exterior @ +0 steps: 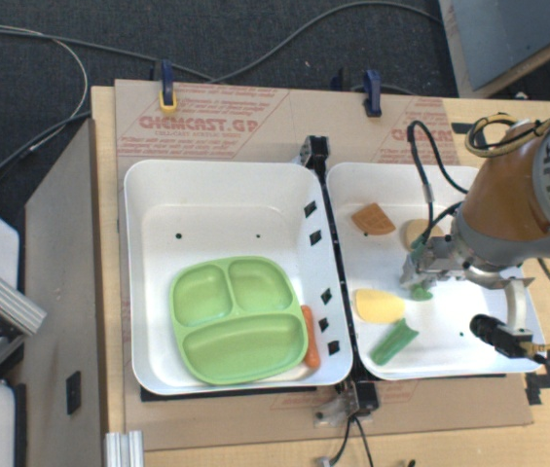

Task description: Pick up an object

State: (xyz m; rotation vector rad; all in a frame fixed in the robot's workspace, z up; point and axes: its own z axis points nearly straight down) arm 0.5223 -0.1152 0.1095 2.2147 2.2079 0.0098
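Yellow piece (379,306) lies just left of the hand (419,282) in the right bin (450,358); whether the hand grips, can't tell

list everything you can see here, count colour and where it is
bins: 2, white, side by side on the bench
divided tray: 1, light green, left bin, front
orange piece: 1, orange, left bin, against the tray's right edge
wedge: 1, orange-brown, right bin, back left
yellow piece: 1, yellow, right bin, left of centre
green stick: 1, green, right bin, front left
tan round thing: 1, tan, right bin, partly behind the arm
clamps: 2, one yellow, one blue, bench's back edge
arm: 1, grey and orange, over right bin
gripper: 1, grey, beside the yellow piece
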